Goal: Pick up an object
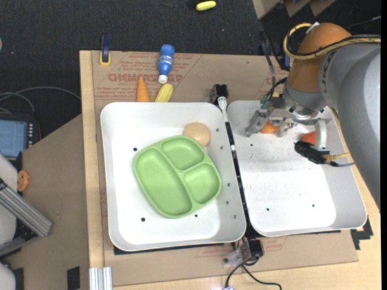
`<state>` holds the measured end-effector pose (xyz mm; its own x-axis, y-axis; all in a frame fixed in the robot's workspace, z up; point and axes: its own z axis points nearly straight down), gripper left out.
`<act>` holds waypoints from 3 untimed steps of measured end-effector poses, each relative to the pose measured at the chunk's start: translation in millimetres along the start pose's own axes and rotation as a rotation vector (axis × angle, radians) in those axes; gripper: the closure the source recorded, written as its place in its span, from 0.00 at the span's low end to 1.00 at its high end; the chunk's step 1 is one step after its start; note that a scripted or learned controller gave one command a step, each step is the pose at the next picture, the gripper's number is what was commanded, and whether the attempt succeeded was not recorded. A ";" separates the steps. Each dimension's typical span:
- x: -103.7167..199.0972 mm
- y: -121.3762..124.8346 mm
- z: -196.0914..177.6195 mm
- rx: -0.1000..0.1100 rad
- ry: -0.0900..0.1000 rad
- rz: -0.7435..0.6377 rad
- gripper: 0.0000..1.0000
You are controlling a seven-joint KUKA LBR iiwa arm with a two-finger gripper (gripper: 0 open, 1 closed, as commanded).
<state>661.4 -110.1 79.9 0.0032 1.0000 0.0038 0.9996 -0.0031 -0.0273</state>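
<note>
My gripper (270, 124) hangs low over the back left part of the right bin (290, 204), under the orange wrist band. A small orange object (269, 127) lies right at the gripper's tip; whether it is gripped cannot be made out. A red-orange piece (309, 137) shows just to the right, partly hidden by the wrist hardware. In the left bin (118, 180) lies a green divided plate (175, 175) with a beige round roll (197, 133) at its far edge.
Behind the left bin, on the cardboard, lie a blue and white bottle (165, 62), an orange carrot (142, 91) and a yellow corn piece (164, 92). A black clip (219, 93) sits at the back between the bins. A yellow object (206, 5) lies on the floor.
</note>
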 end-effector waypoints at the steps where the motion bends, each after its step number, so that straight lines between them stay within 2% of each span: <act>1: -0.1 -28.5 -4.1 -0.023 -0.003 -0.002 0.00; 2: -0.1 -27.1 -4.1 -0.026 -0.003 -0.003 0.00; 3: -15.1 0.2 -0.3 0.000 0.002 0.000 0.00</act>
<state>661.6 -125.2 80.2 0.0032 1.0000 0.0057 0.9996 -0.0030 -0.0271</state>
